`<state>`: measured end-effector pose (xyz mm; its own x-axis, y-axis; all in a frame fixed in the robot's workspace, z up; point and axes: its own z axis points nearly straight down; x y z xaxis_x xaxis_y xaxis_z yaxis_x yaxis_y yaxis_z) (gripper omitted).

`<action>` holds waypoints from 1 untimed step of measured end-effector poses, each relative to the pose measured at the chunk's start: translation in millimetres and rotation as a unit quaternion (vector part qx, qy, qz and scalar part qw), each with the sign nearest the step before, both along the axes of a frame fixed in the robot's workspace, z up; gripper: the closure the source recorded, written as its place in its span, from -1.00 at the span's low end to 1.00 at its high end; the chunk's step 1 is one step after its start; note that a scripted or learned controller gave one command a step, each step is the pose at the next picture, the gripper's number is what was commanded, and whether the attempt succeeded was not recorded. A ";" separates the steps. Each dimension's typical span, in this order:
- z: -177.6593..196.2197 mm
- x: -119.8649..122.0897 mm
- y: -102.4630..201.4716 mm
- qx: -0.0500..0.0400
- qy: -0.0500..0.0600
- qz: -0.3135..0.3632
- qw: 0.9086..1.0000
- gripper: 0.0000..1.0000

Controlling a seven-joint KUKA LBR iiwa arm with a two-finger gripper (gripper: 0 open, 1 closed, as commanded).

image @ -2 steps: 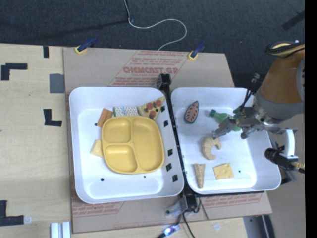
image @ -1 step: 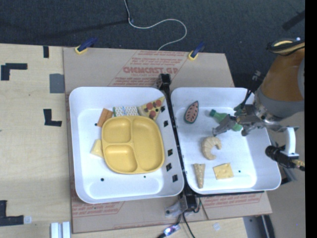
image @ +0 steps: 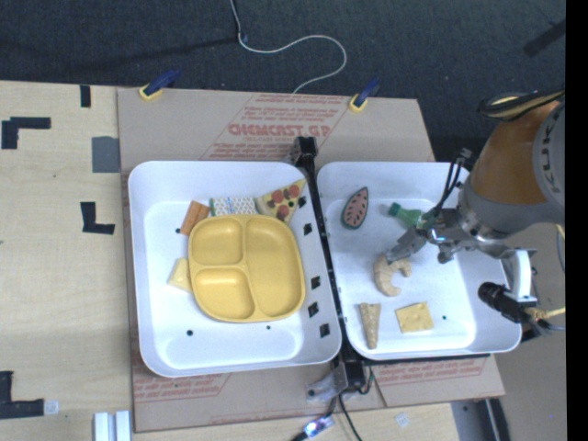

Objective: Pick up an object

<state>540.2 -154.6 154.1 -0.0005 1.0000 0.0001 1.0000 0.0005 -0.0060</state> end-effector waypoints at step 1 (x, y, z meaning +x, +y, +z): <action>-57.7 -1.7 11.0 0.001 0.001 0.000 1.000 -1.00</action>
<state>538.6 -143.6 96.4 -0.0012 1.0000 0.0013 1.0000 0.0012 -0.0073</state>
